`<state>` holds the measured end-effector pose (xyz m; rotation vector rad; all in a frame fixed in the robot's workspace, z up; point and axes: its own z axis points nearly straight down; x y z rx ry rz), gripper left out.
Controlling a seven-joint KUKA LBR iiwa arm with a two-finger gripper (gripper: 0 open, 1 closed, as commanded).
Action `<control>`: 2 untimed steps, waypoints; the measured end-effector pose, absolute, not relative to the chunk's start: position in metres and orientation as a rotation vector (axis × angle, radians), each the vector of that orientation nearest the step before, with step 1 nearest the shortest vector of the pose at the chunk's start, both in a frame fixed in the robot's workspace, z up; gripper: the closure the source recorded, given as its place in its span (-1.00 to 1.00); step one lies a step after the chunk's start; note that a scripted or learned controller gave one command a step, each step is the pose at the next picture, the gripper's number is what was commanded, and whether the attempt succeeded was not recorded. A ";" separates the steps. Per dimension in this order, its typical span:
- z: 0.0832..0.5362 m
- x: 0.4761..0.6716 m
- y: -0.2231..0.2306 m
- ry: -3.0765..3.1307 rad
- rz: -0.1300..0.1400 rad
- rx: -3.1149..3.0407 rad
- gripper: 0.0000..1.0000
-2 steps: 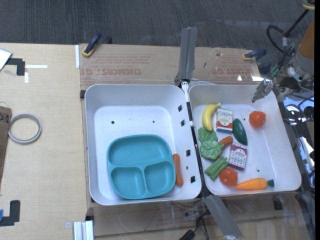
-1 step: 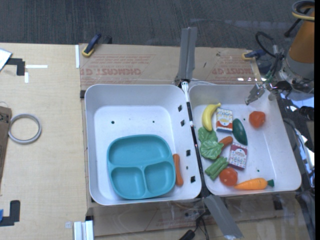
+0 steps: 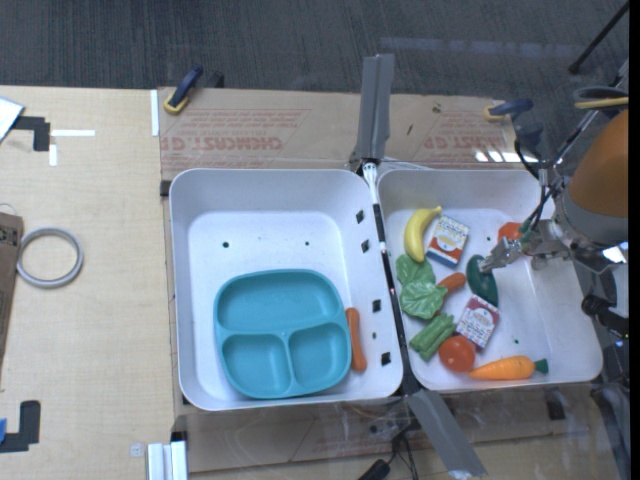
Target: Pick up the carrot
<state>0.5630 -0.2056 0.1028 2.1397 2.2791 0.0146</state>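
Carrot (image 3: 503,368): you'll likely find it light, stiff and slick; grip mid-body. Gripper (image 3: 487,264) jaw state: cannot tell.

The carrot (image 3: 506,368) is orange with a green stem end; it lies flat along the right bin's (image 3: 570,373) near wall, stem pointing right.

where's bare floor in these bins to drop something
Left bin: open strip behind the teal tray. Right bin: bare along the right wall, past the carrot. Crowded from banana down to tomato.
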 end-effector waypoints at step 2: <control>0.111 0.490 -0.218 2.102 0.027 2.308 1.00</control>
